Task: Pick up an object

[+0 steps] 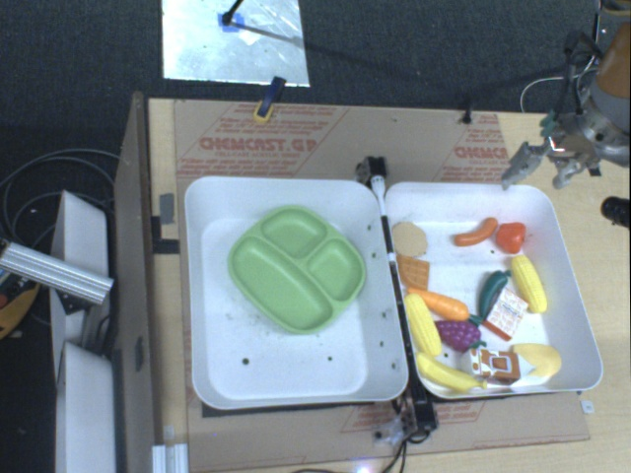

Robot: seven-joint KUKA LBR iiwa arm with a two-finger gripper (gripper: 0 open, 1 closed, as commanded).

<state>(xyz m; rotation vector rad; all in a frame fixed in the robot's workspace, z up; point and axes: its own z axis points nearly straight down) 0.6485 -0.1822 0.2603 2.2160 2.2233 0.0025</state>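
Spread and empty above the right bin's [552, 197] far corner, the gripper [544, 163] could clip that rim descending, or nudge the sausage [476, 233] aside.

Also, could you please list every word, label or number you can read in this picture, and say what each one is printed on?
"CHEMCAST GP": red print on the brown board under the bins, above the left bin.
A matching red print by the right bin, top right: partly covered, unreadable.
Red-and-white packet: print too small.
Small carton: print too small.
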